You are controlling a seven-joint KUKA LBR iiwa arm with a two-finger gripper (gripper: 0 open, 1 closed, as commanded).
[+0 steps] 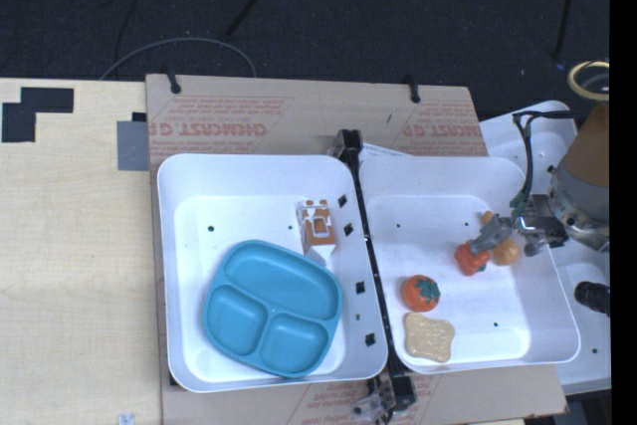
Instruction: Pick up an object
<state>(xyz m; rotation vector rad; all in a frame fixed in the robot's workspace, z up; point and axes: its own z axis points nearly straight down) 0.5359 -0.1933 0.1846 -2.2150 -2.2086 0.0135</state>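
Gripper (490, 241) sits at the right side of the right bin (542, 338), fingers closed around a small red-orange object (471, 260), lumpy and rounded, with an orange-tan piece just beside it on the right. Lower centre of that bin: a tomato-like toy (420, 292), red with a green top, and a tan toast-shaped slice (430, 338) just below. Left bin (184, 214) holds a blue divided plate (272, 307) and a small orange-white item (318, 224).

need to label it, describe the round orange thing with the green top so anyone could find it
Look in the right-hand bin, near the middle of its floor. The round orange toy with a green top sits just above a flat beige toast-shaped piece. It lies apart from the reddish item by the gripper.
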